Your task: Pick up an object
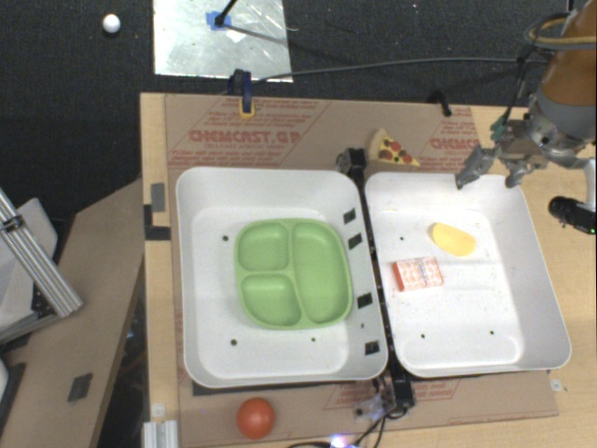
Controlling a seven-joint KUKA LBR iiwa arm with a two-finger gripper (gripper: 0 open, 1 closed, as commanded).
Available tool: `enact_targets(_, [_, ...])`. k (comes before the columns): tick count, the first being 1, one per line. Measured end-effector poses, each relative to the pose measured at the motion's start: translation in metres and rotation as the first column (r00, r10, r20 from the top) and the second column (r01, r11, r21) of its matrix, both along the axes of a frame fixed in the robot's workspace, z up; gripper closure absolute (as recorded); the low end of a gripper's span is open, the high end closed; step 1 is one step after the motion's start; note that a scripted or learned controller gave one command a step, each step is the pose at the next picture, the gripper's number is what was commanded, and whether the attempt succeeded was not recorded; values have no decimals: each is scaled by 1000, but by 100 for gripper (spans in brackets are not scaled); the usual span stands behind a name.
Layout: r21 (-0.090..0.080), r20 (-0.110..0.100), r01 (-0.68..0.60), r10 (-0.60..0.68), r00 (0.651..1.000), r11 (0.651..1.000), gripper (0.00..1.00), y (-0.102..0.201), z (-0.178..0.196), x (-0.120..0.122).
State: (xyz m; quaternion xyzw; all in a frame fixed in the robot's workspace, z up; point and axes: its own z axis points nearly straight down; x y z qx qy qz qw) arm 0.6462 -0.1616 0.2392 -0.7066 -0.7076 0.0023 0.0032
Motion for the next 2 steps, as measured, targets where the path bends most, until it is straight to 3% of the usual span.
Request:
enact_targets(1, [-2, 9, -2, 2, 1000, 1000, 0, 0, 6, 2])
enact_targets(2, [-2, 7, -1, 1, 1000, 1000, 0, -4, -41, 10])
